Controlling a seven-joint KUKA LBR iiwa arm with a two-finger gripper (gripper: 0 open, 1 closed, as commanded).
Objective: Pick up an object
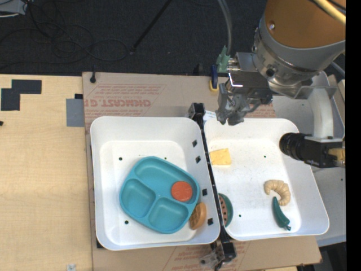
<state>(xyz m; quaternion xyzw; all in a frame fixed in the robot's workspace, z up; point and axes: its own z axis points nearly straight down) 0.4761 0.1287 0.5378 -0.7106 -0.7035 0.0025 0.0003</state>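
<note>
Bench (39, 168), cardboard sheet (130, 97), two white bins (107, 151)

Grey arm (287, 55), orange band, dark metal hand (232, 116).

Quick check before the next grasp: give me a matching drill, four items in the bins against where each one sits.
Items:
1. orange disc
2. yellow block
3. teal pepper
4. beige croissant

Places:
A. right bin, near its front right corner
B. on the blue tray in the left bin
C. right bin, just above the teal pepper
D. right bin, beside the divider

Pairs: 1-B, 2-D, 3-A, 4-C
</note>
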